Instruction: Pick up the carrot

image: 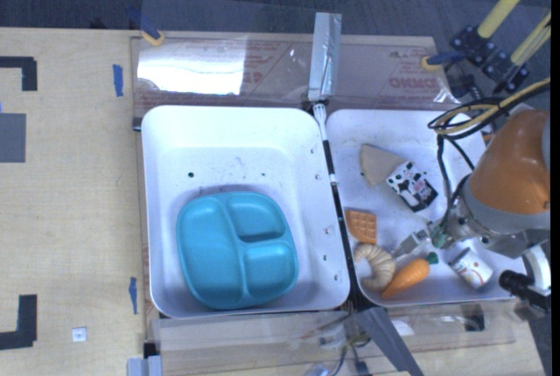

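The carrot (407, 275) is lying in the right bin (385, 134), near edge, touching a croissant (374, 264) on its left. The gripper (435, 236) is hanging just right of and above it, looks like it's reaching in for the grab. Can't tell if it's wide or narrow from here. Guessing the next move needs a drop onto the carrot without clipping the croissant.

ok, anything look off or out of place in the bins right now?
Nothing spilled or broken. The carrot lies in the right bin near its front edge, touching a croissant-like toy, with a waffle piece just behind. The blue divided plate sits slightly askew in the left bin. The gripper is close above the carrot.
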{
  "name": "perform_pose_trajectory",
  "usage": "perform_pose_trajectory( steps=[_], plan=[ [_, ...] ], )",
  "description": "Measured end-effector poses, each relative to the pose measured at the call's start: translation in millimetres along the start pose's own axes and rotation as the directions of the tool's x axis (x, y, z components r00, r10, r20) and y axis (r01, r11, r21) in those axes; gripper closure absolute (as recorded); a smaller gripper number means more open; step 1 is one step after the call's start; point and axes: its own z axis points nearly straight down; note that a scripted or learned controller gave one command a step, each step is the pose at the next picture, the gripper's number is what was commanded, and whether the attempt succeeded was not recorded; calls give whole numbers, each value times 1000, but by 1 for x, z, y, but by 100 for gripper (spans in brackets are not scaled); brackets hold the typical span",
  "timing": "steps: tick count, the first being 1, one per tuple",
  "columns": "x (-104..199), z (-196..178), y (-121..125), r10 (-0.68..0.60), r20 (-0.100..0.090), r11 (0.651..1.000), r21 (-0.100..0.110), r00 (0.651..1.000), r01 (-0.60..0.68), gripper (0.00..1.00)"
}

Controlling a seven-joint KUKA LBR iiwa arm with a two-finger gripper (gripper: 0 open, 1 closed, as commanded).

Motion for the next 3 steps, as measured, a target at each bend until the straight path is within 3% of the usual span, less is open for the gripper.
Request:
perform_pose_trajectory(
  steps=[1,2,3],
  plan=[
    [16,-47,5,-66,-3,998,3,998,66,0],
    [3,0,1,-206,0,979,0,979,206,0],
    [30,0,11,-37,1,999,1,999,37,0]
  ],
)
